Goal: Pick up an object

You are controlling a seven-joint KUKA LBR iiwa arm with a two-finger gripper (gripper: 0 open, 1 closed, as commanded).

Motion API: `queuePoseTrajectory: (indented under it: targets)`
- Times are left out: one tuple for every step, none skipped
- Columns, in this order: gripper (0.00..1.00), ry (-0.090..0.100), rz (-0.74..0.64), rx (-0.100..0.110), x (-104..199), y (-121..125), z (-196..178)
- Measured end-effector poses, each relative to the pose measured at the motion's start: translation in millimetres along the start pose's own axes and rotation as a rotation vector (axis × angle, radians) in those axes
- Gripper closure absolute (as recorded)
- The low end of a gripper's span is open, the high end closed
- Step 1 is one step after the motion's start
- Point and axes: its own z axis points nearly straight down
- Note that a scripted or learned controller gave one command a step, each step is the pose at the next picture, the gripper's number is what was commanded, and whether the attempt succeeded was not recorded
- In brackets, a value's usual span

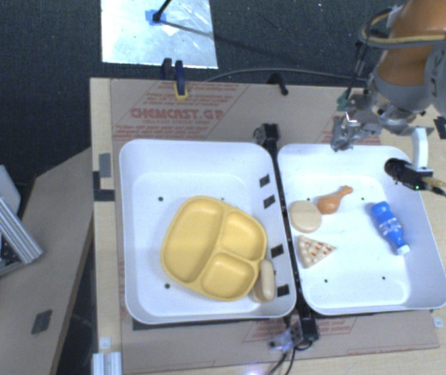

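The right bin (363, 295) holds a toy chicken drumstick (334, 200), a pale round cookie-like piece (305, 216), a pizza slice (315, 251) and a small blue bottle (388, 226). My gripper (346, 134) hangs above the bin's far edge, well clear of every object, with nothing seen between its fingers. The left bin (140, 209) carries a yellow divided plate (213, 248) and a tan bread-roll shape (266, 280) at the plate's right corner.
A central divider (281, 225) separates the two bins. A silver sheet (157, 22) lies on the dark floor beyond the bench. An aluminium frame (0, 217) stands at the left. The near half of the right bin is bare white floor.
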Motion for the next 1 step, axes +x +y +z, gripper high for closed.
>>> queuePoseTrajectory:
  targets:
    - [1.0, 0.001, 0.0, 0.005, -0.1, 1.3, -20.8]
